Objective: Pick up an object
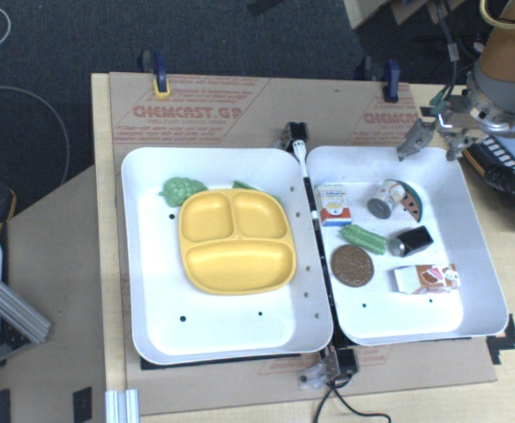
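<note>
The right-hand white bin (469,236) carries the loose pieces, all of them lying below and to the left of the pincer. Closest to it sits a small grey cylinder (381,206) touching a curved watermelon-slice toy with a green rind (411,199). Further left of the pincer lies a small white carton with red and blue print (332,204), close to the bin's left wall. Lower down come a green pickle-shaped piece (363,238) lying at a slant, a short black cylinder-like block (411,241) just beside it, a round brown cookie-like disc (353,265), and a flat white packet with a red picture (426,278), farthest below the pincer.

The two-finger gripper (435,138) hangs over the bin's upper right rim, fingers spread apart, one fingertip (409,148) angled out over the bin's back edge. Nothing sits between the fingers, and they touch none of the pieces.

Well to the pincer's left, the other white bin (143,263) bears a yellow three-compartment plastic plate (236,241). A lumpy green leafy toy (182,189) pokes out at the plate's upper left, and a sliver of another green item (245,185) shows at its top edge, mostly hidden under the plate. The arm's grey body with its orange band (509,51) is cut off at the frame's right edge, so the wrist above it is hard to read.
</note>
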Action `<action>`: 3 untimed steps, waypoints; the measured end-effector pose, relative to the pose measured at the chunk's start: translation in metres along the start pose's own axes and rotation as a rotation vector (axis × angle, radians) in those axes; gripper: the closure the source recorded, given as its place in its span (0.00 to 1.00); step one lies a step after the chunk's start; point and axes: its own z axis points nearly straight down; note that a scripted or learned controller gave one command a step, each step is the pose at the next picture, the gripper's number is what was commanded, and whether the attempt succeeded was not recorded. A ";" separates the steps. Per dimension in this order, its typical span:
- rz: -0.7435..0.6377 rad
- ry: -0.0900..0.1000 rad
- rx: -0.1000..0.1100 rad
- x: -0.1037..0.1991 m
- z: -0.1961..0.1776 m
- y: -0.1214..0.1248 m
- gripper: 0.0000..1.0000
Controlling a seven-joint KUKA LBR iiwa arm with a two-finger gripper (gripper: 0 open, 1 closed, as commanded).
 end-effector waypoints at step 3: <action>-0.002 -0.005 -0.009 0.017 -0.332 -0.069 1.00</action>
